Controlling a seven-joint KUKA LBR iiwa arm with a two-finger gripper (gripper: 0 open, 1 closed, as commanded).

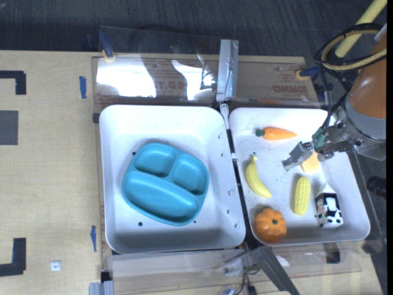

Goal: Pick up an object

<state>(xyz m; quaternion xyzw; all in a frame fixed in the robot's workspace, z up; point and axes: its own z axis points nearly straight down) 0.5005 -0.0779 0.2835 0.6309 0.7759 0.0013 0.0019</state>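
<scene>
The right bin (350, 226) holds several toy foods. An orange carrot (277, 134) lies at its back, a yellow banana (257, 177) at its left, a corn cob (301, 195) in the middle, an orange pumpkin (271, 224) at the front and a black-and-white cow toy (329, 209) at the front right. My gripper (305, 154) hangs low over the middle right of this bin. Right under it lies a pale yellow piece (311, 164), partly hidden by the gripper.
The left bin (116, 226) holds a blue divided plate (166, 182). A metal divider (227, 72) and a clear panel stand behind the bins. The arm's orange band (371, 94) and yellow cables (353, 42) fill the upper right.
</scene>
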